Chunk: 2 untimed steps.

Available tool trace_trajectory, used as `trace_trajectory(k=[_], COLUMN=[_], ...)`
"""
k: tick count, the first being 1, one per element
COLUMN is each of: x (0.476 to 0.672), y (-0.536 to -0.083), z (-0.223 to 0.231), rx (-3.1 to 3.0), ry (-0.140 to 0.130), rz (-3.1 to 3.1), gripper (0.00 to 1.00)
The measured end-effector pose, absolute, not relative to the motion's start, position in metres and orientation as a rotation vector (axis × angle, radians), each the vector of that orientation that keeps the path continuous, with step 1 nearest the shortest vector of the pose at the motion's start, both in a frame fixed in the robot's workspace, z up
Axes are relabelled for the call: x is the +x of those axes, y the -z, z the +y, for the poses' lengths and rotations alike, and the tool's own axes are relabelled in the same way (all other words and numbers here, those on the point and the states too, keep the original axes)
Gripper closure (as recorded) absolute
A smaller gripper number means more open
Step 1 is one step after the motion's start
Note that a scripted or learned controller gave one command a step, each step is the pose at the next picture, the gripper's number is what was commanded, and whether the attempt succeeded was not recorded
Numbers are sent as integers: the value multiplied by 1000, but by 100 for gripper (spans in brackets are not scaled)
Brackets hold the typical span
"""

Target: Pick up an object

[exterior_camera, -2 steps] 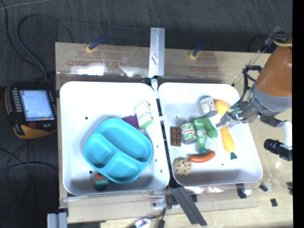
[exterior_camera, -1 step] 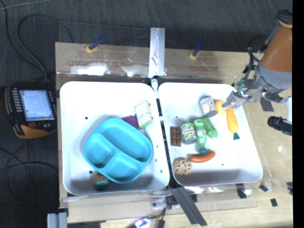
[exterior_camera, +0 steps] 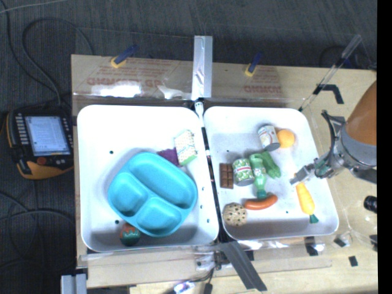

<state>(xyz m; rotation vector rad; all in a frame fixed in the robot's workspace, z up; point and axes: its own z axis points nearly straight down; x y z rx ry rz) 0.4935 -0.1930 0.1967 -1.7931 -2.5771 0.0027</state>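
Bins first: I count two, a left bin (exterior_camera: 92,164) and a right bin (exterior_camera: 245,118), side by side and touching along the middle divider. In the left one I see one blue sectioned tray (exterior_camera: 153,192), one small carton (exterior_camera: 185,147) leaning at the tray's far edge with something purple just behind it, and one red-and-green piece (exterior_camera: 128,233) by the near wall. The right bin holds more: one small can (exterior_camera: 266,136) touching one orange ball (exterior_camera: 285,138), one green can (exterior_camera: 242,171) beside a green vegetable (exterior_camera: 264,166), one chocolate bar (exterior_camera: 225,175), one hot dog (exterior_camera: 260,203), one cookie (exterior_camera: 234,214) and one corn cob (exterior_camera: 305,200). Most of the open floor lies along the right bin's far-left corner. The gripper (exterior_camera: 304,174) sits over the right bin's right edge, just above the corn cob; I cannot tell how its claw stands.
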Motion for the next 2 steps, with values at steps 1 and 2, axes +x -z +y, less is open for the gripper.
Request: trace_trajectory(k=[1, 2], x=[484, 520], y=[-193, -215], z=[-154, -127], rx=[-2028, -2016], ry=[-2, -3], rz=[-2395, -2407], gripper=[100, 100])
